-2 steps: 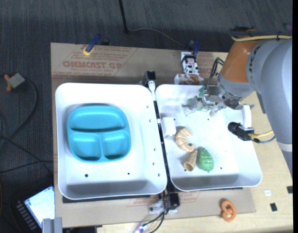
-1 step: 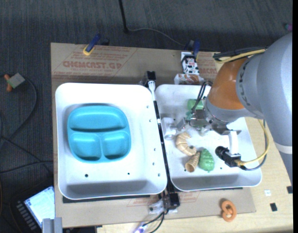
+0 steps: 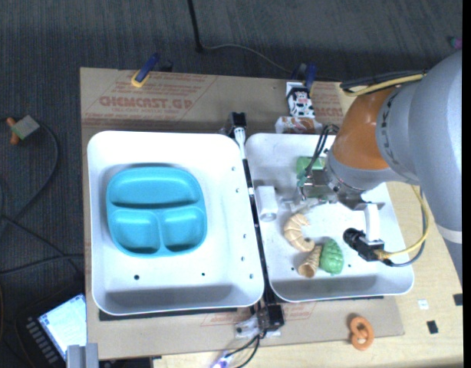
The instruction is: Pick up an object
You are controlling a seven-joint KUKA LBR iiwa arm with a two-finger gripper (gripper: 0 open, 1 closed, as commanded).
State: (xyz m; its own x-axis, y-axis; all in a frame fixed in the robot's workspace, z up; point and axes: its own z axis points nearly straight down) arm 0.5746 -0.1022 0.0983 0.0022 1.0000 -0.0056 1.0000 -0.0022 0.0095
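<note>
The arm leans over the right bin (image 3: 389,286), its hand (image 3: 311,184) low near the bin's middle; how wide it stands, or whether it grips anything, cannot be told. A croissant (image 3: 298,231) lies just below the hand toward the bin's near wall, long axis roughly along that line. A cone (image 3: 311,260) and green toy (image 3: 332,257) sit beyond it. A blue tray (image 3: 155,208) fills the left bin.

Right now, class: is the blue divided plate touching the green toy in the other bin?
Apart. The camera view shows the blue divided plate in the left bin, the green toy in the right bin, the bins' rims between them.
</note>
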